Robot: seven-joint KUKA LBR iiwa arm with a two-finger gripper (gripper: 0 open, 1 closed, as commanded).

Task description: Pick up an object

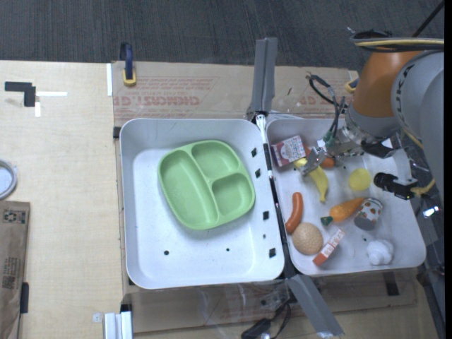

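Two glossy white bins (134, 189) share the bench; gripper (326, 151), state unclear, hovers above a curved banana (320, 183).

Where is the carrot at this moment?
The carrot lies in the right bin, toward its middle, just below the yellow ball and right of the red sausage.

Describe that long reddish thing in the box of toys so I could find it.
Look in the right bin, along its left wall. The sausage lies there, just above the round tan ball; it alone is slim, smooth and red-orange.
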